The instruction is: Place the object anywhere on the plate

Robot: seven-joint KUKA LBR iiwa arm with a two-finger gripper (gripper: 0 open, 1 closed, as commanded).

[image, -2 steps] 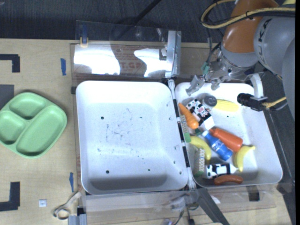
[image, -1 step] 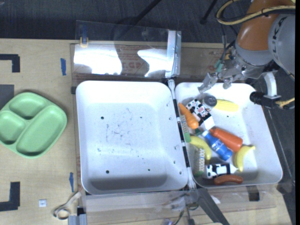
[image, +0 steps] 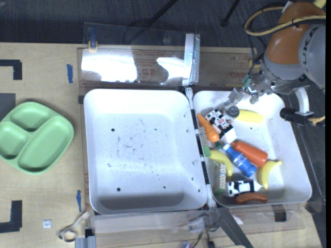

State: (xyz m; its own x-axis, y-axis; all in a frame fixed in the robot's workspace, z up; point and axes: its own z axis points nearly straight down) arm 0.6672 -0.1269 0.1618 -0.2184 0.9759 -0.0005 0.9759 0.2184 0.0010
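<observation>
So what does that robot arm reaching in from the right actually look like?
The arm is mostly grey and rounded, with a wide orange band above the wrist. Yellowish cables loop over the top of it. It narrows to a small metallic claw of silvery and dark parts, and a black fitting sticks out from its side.

The arm point(image: 297, 40) is cut off by the top and right edges, so its upper part cannot be followed; the gripper point(image: 231, 107) is too small and dark against the clutter to tell how it stands. In the right bin point(image: 297, 164) the toys overlap: the blue bottle point(image: 240, 160) covers part of the banana point(image: 220, 157), and the small black-and-white piece point(image: 239, 187) at the near wall is too blurred to name.
</observation>
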